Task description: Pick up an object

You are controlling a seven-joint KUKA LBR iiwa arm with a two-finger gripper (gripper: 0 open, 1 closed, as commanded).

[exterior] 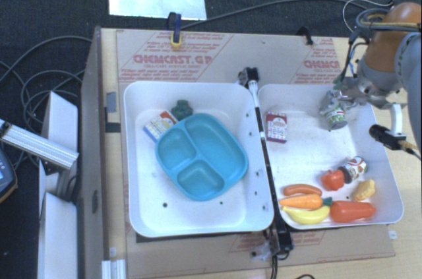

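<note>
My gripper [333, 101] is at the far right corner of the right bin [389, 169], under the grey arm with its orange band. A small silver can [336, 117] with a green and red label sits right at the gripper's tip, touching or nearly touching it. A red box [276, 126] lies near the divider in the same bin. At the bin's front lie a toy sausage [301, 190], a carrot [301, 202], a banana [310, 214], a red pepper [352, 210], a tomato [333, 179], a small bottle [356, 167] and a yellow piece [364, 190].
The left bin [142, 205] holds a blue divided plate [201, 155], a small blue and white box [159, 125] and a dark green toy [181, 109]. A black rail [260, 139] runs between the bins. Cables hang by the arm at the right.
</note>
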